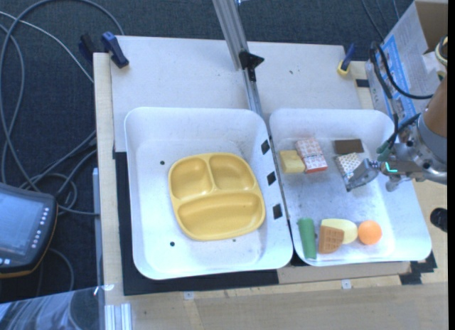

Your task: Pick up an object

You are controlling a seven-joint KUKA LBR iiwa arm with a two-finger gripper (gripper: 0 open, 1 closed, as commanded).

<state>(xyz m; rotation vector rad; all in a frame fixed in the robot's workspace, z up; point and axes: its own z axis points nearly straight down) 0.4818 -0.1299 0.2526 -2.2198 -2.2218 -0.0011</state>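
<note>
Grey fingers of the gripper [364, 173] hang just above the patterned grey-and-white block [347, 163] in the right white bin [416, 240]; whether they grip it, I cannot tell. Lifting remains.

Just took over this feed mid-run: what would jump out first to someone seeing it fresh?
The yellow divided plate dominates, sitting alone in the middle of the left bin. The right bin holds a cluster of small toy foods, the brightest being an orange ball near its front edge beside a waffle piece and a green stick. The claw reaches in from the right over that bin.
</note>
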